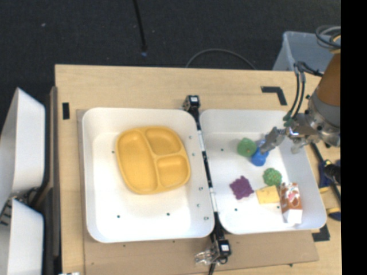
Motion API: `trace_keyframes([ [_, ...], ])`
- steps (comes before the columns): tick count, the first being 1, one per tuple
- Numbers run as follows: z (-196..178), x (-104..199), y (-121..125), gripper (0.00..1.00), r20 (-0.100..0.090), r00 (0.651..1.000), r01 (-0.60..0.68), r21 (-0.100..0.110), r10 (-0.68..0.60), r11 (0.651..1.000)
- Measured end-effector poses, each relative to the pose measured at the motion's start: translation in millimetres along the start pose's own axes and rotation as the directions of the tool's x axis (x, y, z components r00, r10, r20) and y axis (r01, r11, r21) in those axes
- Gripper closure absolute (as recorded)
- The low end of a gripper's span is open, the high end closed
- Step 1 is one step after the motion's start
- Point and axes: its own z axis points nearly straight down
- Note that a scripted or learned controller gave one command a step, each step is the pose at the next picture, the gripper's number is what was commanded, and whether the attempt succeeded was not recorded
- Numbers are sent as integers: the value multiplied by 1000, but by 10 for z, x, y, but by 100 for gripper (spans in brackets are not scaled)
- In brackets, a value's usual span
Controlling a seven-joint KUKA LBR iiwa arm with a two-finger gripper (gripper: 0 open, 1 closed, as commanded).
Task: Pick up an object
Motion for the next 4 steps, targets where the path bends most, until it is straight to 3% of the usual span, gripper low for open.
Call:
trace_keyframes([
  [1,-71,4,22,0,2,1000,3,-13,-3,1000],
  [4,1521,6,-153,0,3,1000,0,-8,0,1000],
])
